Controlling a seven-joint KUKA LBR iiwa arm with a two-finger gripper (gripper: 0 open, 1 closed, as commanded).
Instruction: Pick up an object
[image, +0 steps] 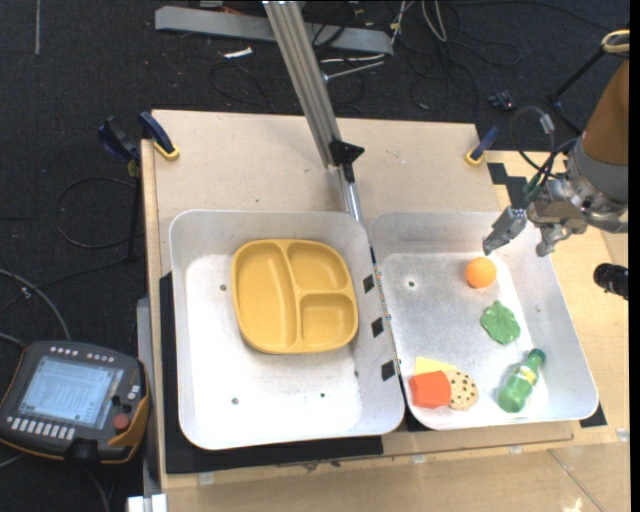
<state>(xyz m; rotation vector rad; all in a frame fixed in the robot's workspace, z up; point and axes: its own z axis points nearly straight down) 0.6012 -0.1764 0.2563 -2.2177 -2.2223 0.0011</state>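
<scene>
My gripper (525, 236) hangs open over the far right part of the right bin (430, 300), its two dark fingers (500, 236) spread with nothing between them. Just below and left of it lies an orange ball (481, 273). Further toward the front are a green leafy piece (500, 323), a green bottle (519, 382), a red block (431, 389) on a yellow wedge (432, 367), and a speckled cookie (462, 389).
A yellow divided plate (296, 296) fills much of the left bin (200, 330). A slanted metal pole (310, 80) rises from between the bins at the back. A teach pendant (70, 400) lies on the floor at left.
</scene>
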